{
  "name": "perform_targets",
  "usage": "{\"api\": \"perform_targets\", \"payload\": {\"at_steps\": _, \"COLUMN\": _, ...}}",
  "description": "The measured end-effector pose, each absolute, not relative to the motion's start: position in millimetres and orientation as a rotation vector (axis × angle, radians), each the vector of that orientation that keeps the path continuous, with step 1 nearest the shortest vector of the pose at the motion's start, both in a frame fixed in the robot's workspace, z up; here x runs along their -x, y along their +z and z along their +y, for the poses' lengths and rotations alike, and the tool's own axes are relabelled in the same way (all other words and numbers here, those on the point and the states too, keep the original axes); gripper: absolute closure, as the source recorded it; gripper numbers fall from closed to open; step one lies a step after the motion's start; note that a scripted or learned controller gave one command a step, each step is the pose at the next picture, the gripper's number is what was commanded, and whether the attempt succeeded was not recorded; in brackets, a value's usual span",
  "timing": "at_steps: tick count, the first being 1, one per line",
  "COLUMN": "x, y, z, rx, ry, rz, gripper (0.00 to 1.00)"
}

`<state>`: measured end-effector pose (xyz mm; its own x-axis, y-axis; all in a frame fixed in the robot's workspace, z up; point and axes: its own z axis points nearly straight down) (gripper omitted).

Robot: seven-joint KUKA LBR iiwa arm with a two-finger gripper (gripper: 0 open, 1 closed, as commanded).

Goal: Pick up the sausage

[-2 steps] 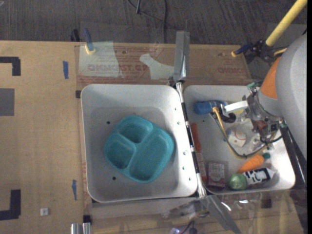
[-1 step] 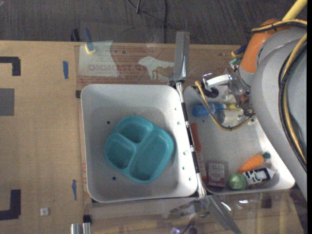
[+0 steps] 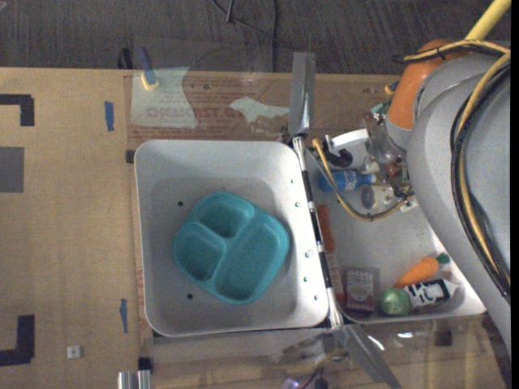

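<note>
The sausage (image 3: 324, 227) is a thin reddish-brown stick lying lengthwise against the left wall of the right bin (image 3: 381, 241). My gripper (image 3: 379, 177) hangs over the back part of that bin, below the orange wrist band, with cables looped around it. It is up and to the right of the sausage, clearly apart from it. A blue-labelled bottle (image 3: 345, 178) lies just left of the gripper.
The left bin (image 3: 154, 282) holds a teal divided plate (image 3: 233, 246). At the front of the right bin lie a carrot (image 3: 422, 270), a green ball (image 3: 395, 301), a black-and-white bottle (image 3: 430, 292) and a small reddish packet (image 3: 361, 288). The grey arm covers the bin's right side.
</note>
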<state>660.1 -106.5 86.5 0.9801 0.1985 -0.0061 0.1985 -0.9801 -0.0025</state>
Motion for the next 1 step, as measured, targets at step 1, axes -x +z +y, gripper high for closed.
{"api": "perform_targets", "payload": {"at_steps": 1, "x": -661.4, "y": 97.5, "z": -106.9, "rx": 3.125, "ry": 0.003, "rz": -0.313, "gripper": 1.0}}
